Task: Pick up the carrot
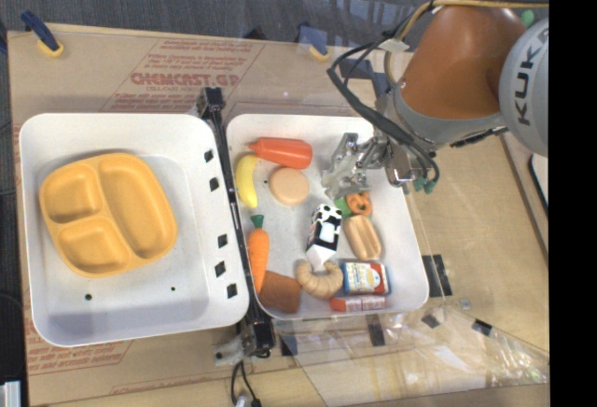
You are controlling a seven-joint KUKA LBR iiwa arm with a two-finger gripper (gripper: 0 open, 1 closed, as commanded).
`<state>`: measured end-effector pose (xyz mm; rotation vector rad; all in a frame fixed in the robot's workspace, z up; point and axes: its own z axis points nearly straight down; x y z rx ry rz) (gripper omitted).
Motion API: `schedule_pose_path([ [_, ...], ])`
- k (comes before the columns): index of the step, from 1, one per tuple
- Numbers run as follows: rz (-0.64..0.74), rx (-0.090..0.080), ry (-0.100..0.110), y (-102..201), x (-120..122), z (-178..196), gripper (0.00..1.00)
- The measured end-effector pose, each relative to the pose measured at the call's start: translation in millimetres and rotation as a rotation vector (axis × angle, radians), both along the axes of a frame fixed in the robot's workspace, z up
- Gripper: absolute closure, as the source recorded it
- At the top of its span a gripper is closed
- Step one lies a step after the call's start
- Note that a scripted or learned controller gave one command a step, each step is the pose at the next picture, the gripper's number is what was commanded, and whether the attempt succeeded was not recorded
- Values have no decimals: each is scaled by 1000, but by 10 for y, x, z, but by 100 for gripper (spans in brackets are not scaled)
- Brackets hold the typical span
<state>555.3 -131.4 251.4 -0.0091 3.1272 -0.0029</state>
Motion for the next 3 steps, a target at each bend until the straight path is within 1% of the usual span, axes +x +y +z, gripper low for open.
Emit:
schedule_pose_path([
  [1,-310,5,16,515,-362,-513,100],
  [2,-310,4,15,510,-361,-511,0],
  [3,-315,4,16,334,214,-938,0],
])
